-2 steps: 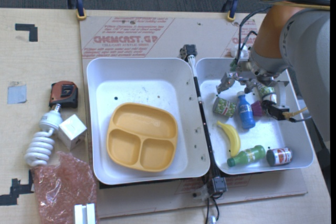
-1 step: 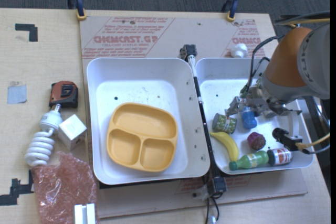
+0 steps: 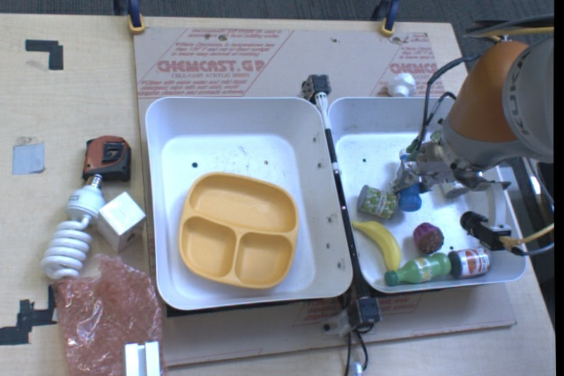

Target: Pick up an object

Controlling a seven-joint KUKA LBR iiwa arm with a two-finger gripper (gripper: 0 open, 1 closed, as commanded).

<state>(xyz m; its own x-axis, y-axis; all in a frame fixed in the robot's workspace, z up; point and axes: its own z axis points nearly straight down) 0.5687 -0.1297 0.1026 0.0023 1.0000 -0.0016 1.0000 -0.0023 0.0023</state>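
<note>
Cylinder (image 3: 410, 200), small and blue, sits right under the gripper (image 3: 411, 180) in the right bin (image 3: 352, 123), touching the can (image 3: 378, 202) just left of it. It looks light, stiff and smooth, likely to roll or slip, so squeeze across its round sides at mid-height. Whether the fingers are apart or closed on it I cannot tell; the wrist hides them.

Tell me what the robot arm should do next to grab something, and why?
Probably lower the tool a little onto the blue thing right under it. It hangs over the right bin, beside the small green can, and nothing shows between its tips. The banana, dark red ball and green bottle lie farther off.
</note>
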